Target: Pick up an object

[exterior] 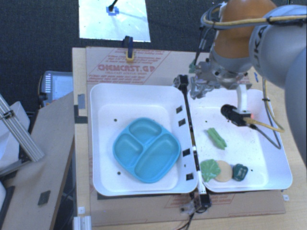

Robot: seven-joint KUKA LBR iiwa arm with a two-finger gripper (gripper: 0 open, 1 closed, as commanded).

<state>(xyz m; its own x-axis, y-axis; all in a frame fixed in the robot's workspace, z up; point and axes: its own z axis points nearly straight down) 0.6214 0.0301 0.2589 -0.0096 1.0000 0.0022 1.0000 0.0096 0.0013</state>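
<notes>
A grey robot arm with an orange band (242, 8) reaches in from the right over a bench (81, 143) that carries two shallow white bins side by side. Its gripper (199, 87) hangs above the far left corner of the right bin (280, 169), close to the wall that divides the two bins; whether its jaws are open or closed cannot be told from this angle, and nothing is seen between them.

The left bin (103, 104) holds a blue plate with three compartments (146, 149), lying tilted near the bin's near right corner.

In the right bin, a small green strip-shaped piece (216, 138) lies near the middle, apart from everything else. Along the near edge sit three small things in a row: a leafy green piece (208, 168) by the near left corner, a round tan disc (223, 171) touching it, and a dark green block (240, 172) just beside the disc. A black device with a red light (234, 115) and a yellow cable (266, 126) hangs over the middle of the right bin, on a white part below the arm's wrist.

Beyond the bins, a cardboard sheet with red lettering (127, 67) covers the far edge of the bench.
</notes>
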